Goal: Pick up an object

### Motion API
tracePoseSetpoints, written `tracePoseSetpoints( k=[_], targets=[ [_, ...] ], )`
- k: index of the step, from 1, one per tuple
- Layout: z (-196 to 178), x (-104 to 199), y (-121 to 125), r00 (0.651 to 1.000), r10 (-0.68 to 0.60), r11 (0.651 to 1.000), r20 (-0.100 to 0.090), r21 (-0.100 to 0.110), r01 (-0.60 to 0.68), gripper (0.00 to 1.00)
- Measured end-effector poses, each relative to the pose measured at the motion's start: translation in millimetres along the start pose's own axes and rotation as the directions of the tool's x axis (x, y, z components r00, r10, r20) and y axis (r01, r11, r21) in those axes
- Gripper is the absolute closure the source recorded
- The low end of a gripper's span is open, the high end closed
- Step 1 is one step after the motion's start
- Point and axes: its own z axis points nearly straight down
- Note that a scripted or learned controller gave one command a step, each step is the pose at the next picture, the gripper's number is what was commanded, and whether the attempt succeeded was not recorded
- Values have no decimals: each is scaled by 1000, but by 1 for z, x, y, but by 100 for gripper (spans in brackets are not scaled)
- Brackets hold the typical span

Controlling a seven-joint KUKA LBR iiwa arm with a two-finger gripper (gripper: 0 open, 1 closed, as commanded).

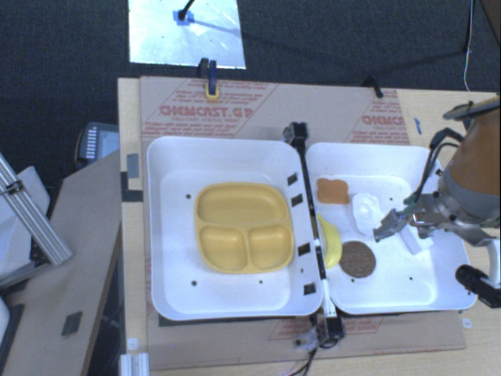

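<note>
The grey arm with its orange band [473, 159] enters at the frame's right edge, its two-finger gripper [386, 231] reaching leftward, centre-right

The word "CHEMCAST" in red capitals, followed by letters resembling "GP", is being displayed twice on the brown protective sheet [258, 100] covering the bench: once behind the left white bin [227, 151] and once, slanted, behind the right white bin [391, 157]. The smaller red print cannot be read.

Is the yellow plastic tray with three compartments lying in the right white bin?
No, the yellow plastic tray with three compartments lies in the left white bin, while the right white bin holds the smaller items.
</note>
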Motion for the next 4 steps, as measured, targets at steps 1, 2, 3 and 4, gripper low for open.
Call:
tracePoseSetpoints(
  k=[1,2,3,4],
  targets=[
    [-5,0,2,1000,-3,1000,2,-11,3,0],
    [45,7,9,1000,-2,1000,0,-7,2,0],
    [90,3,14,1000,-1,1000,1,-7,1,0],
    [130,3,17,1000,0,1000,0,-14,0,0]
  ],
)
